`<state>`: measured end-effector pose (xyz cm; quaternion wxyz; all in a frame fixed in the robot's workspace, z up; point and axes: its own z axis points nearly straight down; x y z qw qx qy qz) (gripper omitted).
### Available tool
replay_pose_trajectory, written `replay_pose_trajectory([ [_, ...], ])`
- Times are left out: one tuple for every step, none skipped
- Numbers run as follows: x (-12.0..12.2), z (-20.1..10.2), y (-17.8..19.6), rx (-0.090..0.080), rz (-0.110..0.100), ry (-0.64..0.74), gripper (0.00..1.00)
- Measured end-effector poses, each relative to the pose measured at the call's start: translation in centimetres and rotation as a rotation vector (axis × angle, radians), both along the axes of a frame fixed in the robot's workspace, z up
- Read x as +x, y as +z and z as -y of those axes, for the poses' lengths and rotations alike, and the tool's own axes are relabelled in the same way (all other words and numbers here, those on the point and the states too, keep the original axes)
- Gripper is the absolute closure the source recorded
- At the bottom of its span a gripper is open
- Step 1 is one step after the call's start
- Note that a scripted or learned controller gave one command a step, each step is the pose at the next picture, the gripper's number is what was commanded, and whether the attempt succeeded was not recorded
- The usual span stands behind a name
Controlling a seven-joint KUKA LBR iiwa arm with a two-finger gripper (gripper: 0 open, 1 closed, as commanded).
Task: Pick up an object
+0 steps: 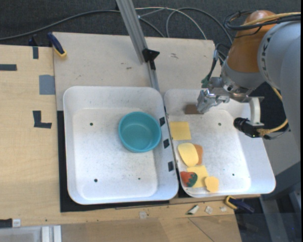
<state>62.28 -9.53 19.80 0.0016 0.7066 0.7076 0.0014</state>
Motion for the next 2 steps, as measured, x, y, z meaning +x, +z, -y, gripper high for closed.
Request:
replay_pose_trajectory([
  [-1.8,-4.7,-0.5,0.001,-0.007,0.003,1.0],
  [-3.5,-10.1,1.1,0.003,-0.006,0.006,1.0],
])
